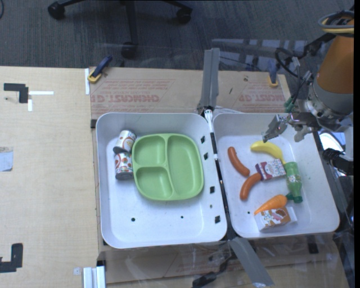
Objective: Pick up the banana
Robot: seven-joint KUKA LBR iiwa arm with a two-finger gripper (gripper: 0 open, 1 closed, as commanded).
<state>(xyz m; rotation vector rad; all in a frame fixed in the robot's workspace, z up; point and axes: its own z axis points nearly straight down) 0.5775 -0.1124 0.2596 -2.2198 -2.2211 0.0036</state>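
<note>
Cardboard sheet [169,90]: "CHEMCST, GP", printed upside down.

This is a robotics lab or test room. A light wooden bench [45,185] carries two shallow white bins [107,225] set on flattened cardboard [146,90], with black brackets [16,90] fixed near the bench's left edge. Grey office carpet [169,34] lies beyond its far edge, where the wheeled base of an office chair [121,8] stands. Cables [292,62] hang at the far right corner.
</note>
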